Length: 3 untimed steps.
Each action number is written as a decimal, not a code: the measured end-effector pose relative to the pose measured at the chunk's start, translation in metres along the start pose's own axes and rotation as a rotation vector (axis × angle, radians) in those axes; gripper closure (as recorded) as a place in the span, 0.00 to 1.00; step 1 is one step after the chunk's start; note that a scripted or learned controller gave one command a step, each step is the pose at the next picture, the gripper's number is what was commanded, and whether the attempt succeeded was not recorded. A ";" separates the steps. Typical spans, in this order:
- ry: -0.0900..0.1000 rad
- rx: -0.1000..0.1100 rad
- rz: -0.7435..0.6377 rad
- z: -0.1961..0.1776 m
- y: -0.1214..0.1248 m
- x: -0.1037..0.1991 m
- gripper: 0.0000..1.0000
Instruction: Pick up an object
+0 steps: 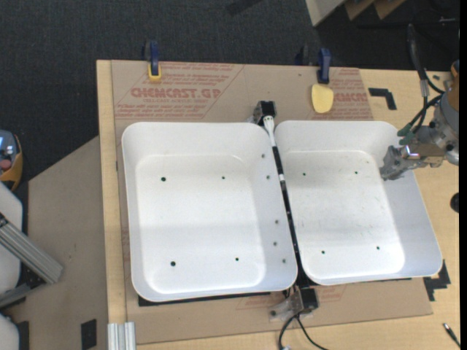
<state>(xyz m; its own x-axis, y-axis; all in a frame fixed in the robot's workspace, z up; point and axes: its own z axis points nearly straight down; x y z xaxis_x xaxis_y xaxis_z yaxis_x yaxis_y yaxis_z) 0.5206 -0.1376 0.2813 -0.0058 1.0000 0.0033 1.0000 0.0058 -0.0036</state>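
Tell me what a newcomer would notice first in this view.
Two white bins fill the board side by side, the left bin and the right bin. The end effector hangs over the right bin's right edge. A yellow object lies on the board just behind the right bin, outside both.

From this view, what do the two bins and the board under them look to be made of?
Left bin and right bin: likely moulded plastic, matte white, with rounded corners and soft shading. Board: probably sheet stock under brown paper masking, judging by the red repeated lettering; the core material can't be told.
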 end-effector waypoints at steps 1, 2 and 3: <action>0.002 0.002 -0.004 0.042 0.021 0.089 1.00; -0.006 -0.021 0.004 -0.088 0.036 0.077 1.00; 0.000 0.001 -0.002 -0.040 0.065 0.150 1.00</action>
<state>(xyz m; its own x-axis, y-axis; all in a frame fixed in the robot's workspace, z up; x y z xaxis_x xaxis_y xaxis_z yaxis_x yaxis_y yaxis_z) 0.5853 0.0125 0.3214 -0.0078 1.0000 0.0030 1.0000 0.0079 -0.0049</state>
